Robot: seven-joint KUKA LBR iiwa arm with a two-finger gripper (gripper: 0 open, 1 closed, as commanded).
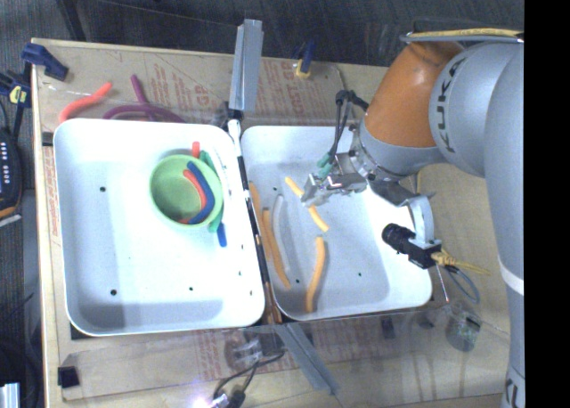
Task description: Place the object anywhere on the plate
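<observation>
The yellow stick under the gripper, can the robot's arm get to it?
Probably yes. The gripper hangs just above the short yellow stick in the right bin, and nothing lies on top of it.

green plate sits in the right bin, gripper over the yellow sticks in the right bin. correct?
Wrong on the plate. The camera view shows the green plate in the left bin, not the right bin. The gripper is over the yellow sticks in the right bin, as stated.

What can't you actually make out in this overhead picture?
- Gripper, camera view: too small and blurred to tell what it is doing.
- Thin coloured sticks on the round green plate: overlapping, so their number is unclear.
- Grey robot arm: cut off by the right edge.
</observation>
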